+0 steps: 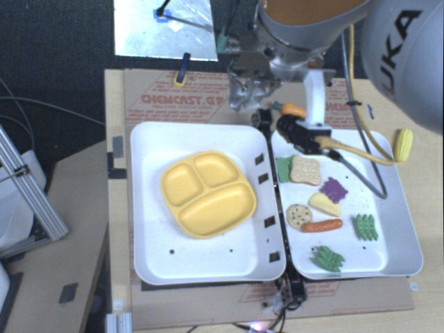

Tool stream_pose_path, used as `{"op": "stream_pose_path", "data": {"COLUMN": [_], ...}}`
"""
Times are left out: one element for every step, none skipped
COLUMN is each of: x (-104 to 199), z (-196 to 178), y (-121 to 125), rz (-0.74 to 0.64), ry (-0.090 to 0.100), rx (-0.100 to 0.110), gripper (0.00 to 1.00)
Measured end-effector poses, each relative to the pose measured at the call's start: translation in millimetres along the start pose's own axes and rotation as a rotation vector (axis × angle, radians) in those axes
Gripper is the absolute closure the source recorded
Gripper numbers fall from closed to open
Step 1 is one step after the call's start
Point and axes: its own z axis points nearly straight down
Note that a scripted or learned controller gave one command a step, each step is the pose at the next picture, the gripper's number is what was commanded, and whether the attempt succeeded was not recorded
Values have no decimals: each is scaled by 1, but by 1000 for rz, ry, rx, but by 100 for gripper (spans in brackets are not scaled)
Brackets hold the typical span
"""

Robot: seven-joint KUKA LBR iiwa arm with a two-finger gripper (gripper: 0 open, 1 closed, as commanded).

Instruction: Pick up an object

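The arm [326,5] hangs over the far edge of the bench, and its gripper [251,89] sits above the back rim where the two bins meet, over the cardboard sheet [173,99] rather than over any food. Whether that hand is spread or pressed together I cannot tell; it is a blur of metal from this angle, and nothing shows pinched in it.

Left bin [149,255]: one yellow divided plate [208,193], lying flat in the middle, a likely drop spot.

Right bin [406,255]: this is where the pickable things are, scattered loosely so each can be reached. A slice of bread [306,171] lies near the back, just beside a green leaf [284,167]. A purple piece [335,189] touches a pale yellow wedge [324,203]. In front of them, a cookie [299,216] and a sausage [322,225] lie close together. Two green vegetables stand more apart, one at the front [327,259] and one toward the right [366,227]. A corn cob [403,144] rests up on the right rim, and an orange piece [293,109] sits at the back edge.

My read: nothing is picked yet, and the gripper needs to swing forward and down into the right bin. The isolated green pieces look like the easiest targets; the bread group is crowded.
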Motion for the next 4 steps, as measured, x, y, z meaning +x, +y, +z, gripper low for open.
{"op": "stream_pose_path", "data": {"x": [-31,-29,-28,-28], "z": [35,23,12,1], "y": [-69,-66,-65,-64], "rz": [0,-6,-11,-15], "ry": [-3,-1,0,0], "rx": [16,8,6,4], "gripper": [100,100,100,100]}}
